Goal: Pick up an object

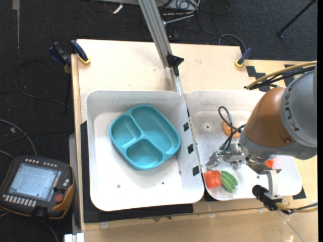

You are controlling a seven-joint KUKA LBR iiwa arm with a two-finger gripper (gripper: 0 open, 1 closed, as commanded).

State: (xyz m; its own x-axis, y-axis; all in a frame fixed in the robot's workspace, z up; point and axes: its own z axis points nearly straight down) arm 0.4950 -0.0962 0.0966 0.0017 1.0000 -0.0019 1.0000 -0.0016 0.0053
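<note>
My gripper (220, 159) hangs low over the right bin (202, 119), near its left wall and toward the front. Just below it in the view, in the bin's front left corner, lie a red block (212, 179) and a green ribbed piece (229, 181), side by side and touching. An orange object (230, 129) sits farther back, partly hidden by a black cable and the arm. A small red bit (269, 163) peeks out beside the wrist on the right. Nothing shows in the gripper's grasp.
The left bin (101, 185) holds a teal divided plate (145, 136) near its middle. The arm's orange band (270, 122) and grey body cover much of the right bin. A slanted metal pole (159, 32) stands behind the bins. A teach pendant (35, 185) lies left of the bench.
</note>
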